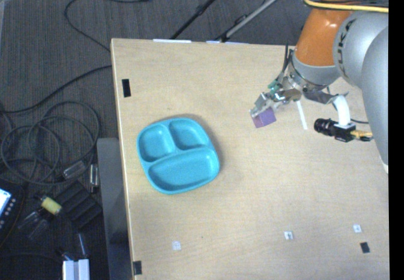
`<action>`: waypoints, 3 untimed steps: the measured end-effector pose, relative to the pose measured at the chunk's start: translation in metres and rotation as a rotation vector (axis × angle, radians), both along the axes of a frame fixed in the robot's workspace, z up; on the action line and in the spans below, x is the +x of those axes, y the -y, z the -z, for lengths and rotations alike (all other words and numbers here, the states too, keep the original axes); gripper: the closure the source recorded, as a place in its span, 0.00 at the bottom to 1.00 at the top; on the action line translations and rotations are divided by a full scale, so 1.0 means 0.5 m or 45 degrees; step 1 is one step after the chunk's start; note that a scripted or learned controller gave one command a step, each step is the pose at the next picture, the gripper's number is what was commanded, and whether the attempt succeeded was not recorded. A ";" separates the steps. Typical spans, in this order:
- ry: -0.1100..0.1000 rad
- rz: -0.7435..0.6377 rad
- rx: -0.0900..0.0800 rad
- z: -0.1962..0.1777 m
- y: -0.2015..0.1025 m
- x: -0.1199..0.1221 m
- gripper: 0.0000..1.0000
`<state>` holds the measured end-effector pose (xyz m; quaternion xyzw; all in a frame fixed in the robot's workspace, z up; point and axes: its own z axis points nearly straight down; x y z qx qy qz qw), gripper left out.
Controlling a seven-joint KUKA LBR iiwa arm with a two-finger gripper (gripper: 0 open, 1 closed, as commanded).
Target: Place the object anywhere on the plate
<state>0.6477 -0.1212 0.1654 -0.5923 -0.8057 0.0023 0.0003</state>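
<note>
Gripper [264,110] first: we see it right of centre in the upper half of the frame, reaching in from the right below the orange band [322,26], and a small purple block [264,118] sits at its tip. The block appears to be pinched between the fingers, lifted just off the tabletop [265,209], though the fingers are small and partly blurred, so we take the grip as likely rather than certain.

Starting from the near edge, the wood lies bare but for a few small markers. Further in, left of centre, we find the blue plate [178,154], a three-compartment dish with its large section facing us.

Our coming move turns on one relation: the plate lies to the left of and below the gripper in the frame, well apart from it. We judge a carry leftward and toward the near edge is needed.
</note>
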 end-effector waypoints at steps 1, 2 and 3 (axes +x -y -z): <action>0.000 -0.014 0.005 -0.034 -0.180 -0.001 1.00; -0.001 -0.272 0.006 -0.033 -0.277 -0.109 1.00; 0.000 -0.272 0.007 -0.034 -0.277 -0.108 0.00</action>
